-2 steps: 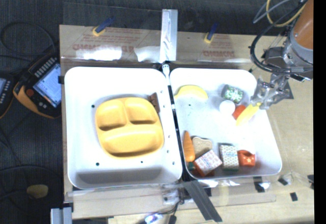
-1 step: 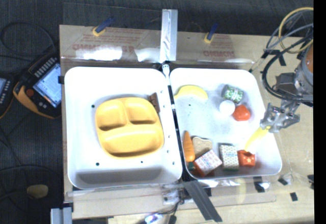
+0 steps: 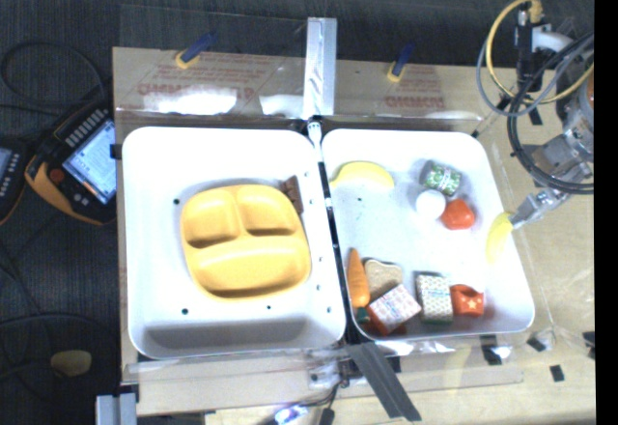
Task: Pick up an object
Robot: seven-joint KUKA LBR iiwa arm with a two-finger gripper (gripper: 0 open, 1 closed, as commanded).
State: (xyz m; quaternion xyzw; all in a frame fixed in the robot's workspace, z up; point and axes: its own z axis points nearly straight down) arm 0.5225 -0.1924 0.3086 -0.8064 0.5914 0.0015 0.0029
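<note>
Two white bins sat side by side on the table (image 3: 560, 336). One yellow divided tray (image 3: 245, 240) filled the left bin (image 3: 145, 220). The right bin (image 3: 483, 162) held some ten small objects, including one carrot (image 3: 358, 279) and one tomato (image 3: 459, 213). Labels were unreadable. Whether the claw (image 3: 533, 209), at the right rim, was open could not be told.

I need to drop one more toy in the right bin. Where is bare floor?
Right bin: bare middle, between the yellow slice, tomato and carrot. The near edge is crowded with small boxes.
</note>
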